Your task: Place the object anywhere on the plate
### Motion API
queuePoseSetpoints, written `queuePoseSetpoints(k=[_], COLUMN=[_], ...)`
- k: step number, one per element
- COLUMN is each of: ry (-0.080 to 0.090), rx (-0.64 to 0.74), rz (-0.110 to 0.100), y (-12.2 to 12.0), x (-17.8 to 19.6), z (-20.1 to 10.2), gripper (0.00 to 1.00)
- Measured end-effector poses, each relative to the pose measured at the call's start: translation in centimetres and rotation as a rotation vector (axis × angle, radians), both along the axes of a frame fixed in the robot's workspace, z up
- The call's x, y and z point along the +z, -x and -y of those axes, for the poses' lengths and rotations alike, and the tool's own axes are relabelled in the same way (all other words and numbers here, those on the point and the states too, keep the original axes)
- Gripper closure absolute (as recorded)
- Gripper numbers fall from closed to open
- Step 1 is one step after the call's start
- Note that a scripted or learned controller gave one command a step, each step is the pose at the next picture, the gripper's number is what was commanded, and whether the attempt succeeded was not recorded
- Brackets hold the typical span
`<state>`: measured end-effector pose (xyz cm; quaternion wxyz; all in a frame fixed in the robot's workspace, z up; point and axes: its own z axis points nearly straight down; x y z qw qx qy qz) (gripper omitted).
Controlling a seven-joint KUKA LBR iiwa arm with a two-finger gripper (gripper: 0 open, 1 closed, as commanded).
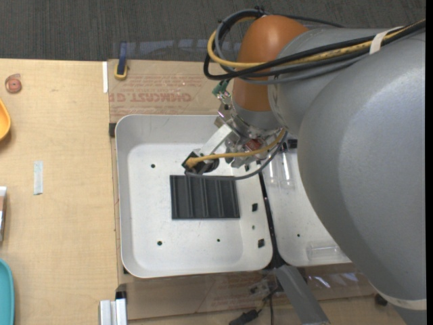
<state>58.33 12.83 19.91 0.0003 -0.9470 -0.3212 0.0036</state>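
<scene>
A dark grey ribbed rectangular plate point(205, 197) lies flat in the middle of the left white bin point(135, 208). My gripper point(235, 139) hangs over that bin's back right part, just behind the plate's far right corner, and the wrist hides its fingertips. I see nothing held under it. In the right bin point(298, 239) a clear plastic tube-like object point(281, 171) lies close to the dividing wall. A second clear piece point(322, 251) rests near that bin's front. The grey arm covers most of the right bin.
Brown cardboard point(162, 92) lies behind the left bin. On the wooden bench to the left are a small grey strip point(38, 178), a pink disc point(12, 83), an orange item point(3, 122) and a teal item point(4, 293) at the edge.
</scene>
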Motion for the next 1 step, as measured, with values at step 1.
queuePoseSetpoints(k=[1], ry=[-0.002], rx=[0.42], rz=[0.004], y=[-0.48], x=[7.52], z=[-0.68], gripper=[1.0])
